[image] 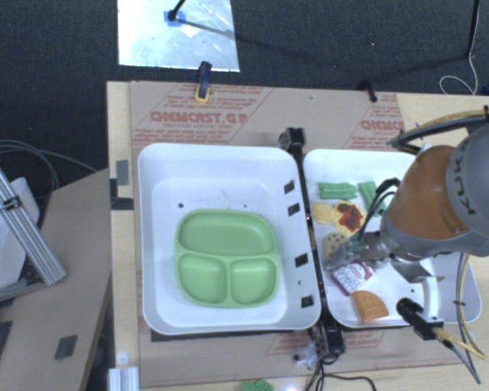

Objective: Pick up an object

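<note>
My gripper (346, 255) reaches low into the right bin (391, 163) from the right, its metal tip over the small objects in the bin's left half. Just left of the tip lies a tan speckled round piece (332, 242). Directly below the tip sits a pink and white packet (350, 278). An orange wedge (369, 305) lies nearer the front wall. Behind the tip are a yellow and red toy (342, 215) and green pieces (337, 190). The orange band and grey wrist (428, 202) hide the bin's right half.
The left bin (159, 177) holds a green divided plate (226, 257). A black divider clamp (293, 139) stands between the bins at the back. Cables (448, 342) hang by the right bin's front corner. Cardboard (228, 112) underlies both bins.
</note>
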{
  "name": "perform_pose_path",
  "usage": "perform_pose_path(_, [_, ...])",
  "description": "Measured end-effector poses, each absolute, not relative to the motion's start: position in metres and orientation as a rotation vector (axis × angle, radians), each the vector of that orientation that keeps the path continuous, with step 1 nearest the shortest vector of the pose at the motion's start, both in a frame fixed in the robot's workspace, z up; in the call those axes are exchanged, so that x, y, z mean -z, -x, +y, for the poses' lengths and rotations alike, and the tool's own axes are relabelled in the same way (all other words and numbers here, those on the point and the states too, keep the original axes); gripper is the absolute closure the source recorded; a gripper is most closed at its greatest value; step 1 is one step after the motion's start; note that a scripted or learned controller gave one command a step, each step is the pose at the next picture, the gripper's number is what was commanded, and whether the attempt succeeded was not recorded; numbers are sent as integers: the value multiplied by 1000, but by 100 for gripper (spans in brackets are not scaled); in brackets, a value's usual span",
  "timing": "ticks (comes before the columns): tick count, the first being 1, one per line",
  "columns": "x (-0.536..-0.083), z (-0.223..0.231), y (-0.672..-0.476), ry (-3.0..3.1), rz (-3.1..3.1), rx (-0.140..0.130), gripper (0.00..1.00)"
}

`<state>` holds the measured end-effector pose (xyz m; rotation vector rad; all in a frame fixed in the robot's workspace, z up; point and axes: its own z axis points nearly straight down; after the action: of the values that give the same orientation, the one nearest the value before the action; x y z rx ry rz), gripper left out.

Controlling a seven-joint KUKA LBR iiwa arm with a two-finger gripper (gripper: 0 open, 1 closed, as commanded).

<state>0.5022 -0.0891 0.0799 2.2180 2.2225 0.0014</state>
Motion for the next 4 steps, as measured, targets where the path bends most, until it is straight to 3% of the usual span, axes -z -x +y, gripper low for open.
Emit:
perform_pose_path(1, [-96,-91,-504,-2218,2218,-4,100])
perform_pose_path(2, [-95,-91,-503,-2219,2219,-4,0])
perform_pose_path(3, [-217,-130,-522,-2212,2210,-11,0])
perform_pose_path(4, [-228,-72,-559,-2207,2230,-7,0])
